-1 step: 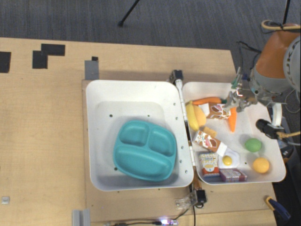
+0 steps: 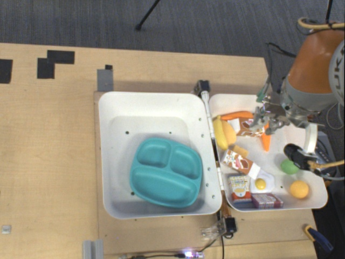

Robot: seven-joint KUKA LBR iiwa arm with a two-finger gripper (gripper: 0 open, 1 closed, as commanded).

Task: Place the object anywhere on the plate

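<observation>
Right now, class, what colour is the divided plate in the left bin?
Teal, a blue-green; the plate shows best in the camera view.

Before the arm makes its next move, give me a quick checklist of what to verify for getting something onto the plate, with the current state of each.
1. Plate sits flat in the left bin: ok.
2. Plate compartments free to receive an object: ok.
3. Objects available in the right bin, including the banana and orange fruit: ok.
4. Gripper is over the right bin, above the clutter near the carrot: ok.
5. An object held between the fingers: cannot tell, the clutter beneath hides it.
6. Object already on the plate: not ok, not yet done.
</observation>
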